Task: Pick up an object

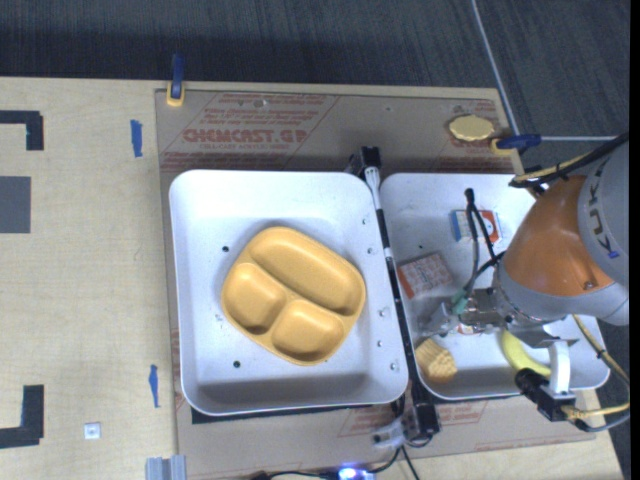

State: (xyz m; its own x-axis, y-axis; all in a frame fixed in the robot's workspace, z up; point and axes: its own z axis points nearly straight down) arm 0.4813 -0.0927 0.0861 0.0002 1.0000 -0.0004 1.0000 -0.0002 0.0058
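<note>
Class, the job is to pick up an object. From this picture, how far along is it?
Done: the arm has reached down into the right bin. In hand: its wrist hangs above the small packet and the ridged yellow snack. Left: nothing is seen lifted, and the yellow tray lies in the left bin.

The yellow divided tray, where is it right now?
The yellow divided tray lies upside down in the middle of the left bin, across the divider from the right bin, where the arm is reaching.

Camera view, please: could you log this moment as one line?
arm: over right bin | hand: low, among clutter | left bin: yellow compartment tray | grasp: not confirmed
</note>
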